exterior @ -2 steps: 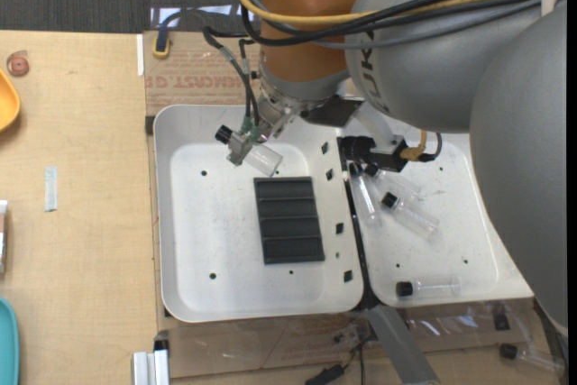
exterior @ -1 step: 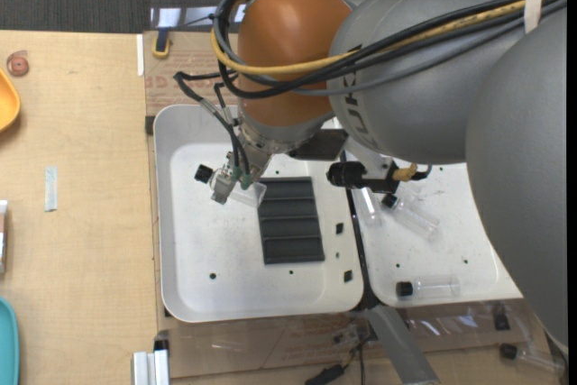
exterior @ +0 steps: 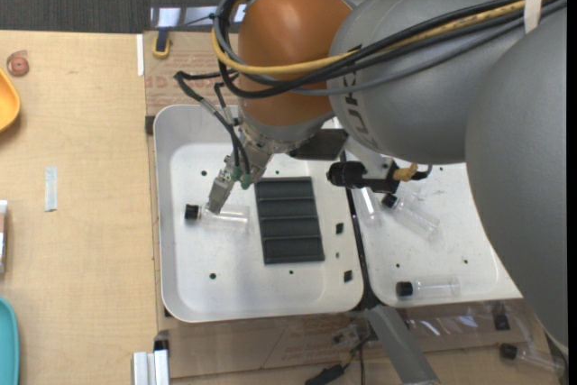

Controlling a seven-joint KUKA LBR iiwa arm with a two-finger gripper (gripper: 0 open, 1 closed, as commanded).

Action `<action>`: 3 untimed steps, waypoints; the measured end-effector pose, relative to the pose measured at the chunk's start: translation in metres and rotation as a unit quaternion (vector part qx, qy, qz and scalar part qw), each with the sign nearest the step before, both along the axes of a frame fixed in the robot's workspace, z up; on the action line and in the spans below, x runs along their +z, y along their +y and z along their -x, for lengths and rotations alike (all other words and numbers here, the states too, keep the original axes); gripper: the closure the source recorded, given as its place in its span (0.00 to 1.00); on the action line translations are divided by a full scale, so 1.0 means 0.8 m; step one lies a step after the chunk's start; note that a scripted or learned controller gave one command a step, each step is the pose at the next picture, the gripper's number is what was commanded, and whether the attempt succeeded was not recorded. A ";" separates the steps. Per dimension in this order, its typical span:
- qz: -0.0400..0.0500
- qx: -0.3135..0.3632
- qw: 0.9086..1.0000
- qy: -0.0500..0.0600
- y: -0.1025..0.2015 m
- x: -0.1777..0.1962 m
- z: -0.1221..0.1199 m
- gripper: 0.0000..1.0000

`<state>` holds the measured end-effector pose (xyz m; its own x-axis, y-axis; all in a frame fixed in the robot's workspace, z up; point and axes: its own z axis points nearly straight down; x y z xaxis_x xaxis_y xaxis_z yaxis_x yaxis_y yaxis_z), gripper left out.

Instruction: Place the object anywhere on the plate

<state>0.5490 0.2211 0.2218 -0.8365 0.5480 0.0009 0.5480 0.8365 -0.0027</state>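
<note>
1. Clear plastic tube [exterior: 219,216] with a black cap lies on the floor of the left white bin [exterior: 180,284], cap end toward the bin's left wall, body running rightward.
2. Gripper [exterior: 218,198] sits directly over the tube, tips down at its middle; whether the fingers clasp the tube or merely touch it cannot be told from this angle, and the tube appears to rest on the bin floor.
3. Black ribbed plate [exterior: 290,221] lies flat in the same bin, just right of the tube, near but apart from it. The tube is not on the plate.
4. Arm's orange band [exterior: 284,41] bulks above the gripper, looped with black and yellow cables [exterior: 270,72]; grey arm body [exterior: 469,59] fills the upper right.
5. Right white bin [exterior: 487,279] holds two more clear tubes: one tilted near its top left [exterior: 410,214], one lying along its front edge [exterior: 431,288], each black-capped.
6. A dark divider [exterior: 357,239] separates the two bins.
7. Left of the bins, a tan wooden table surface [exterior: 77,194] carries a small pale strip [exterior: 50,190]; an orange object's edge [exterior: 5,104] shows at the far left.
</note>
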 end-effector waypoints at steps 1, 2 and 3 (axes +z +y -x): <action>0.001 -0.208 0.978 0.000 0.008 -0.120 0.027 0.00; 0.002 -0.212 0.977 0.001 0.003 -0.110 0.026 1.00; 0.002 -0.212 0.977 0.001 0.003 -0.110 0.026 0.00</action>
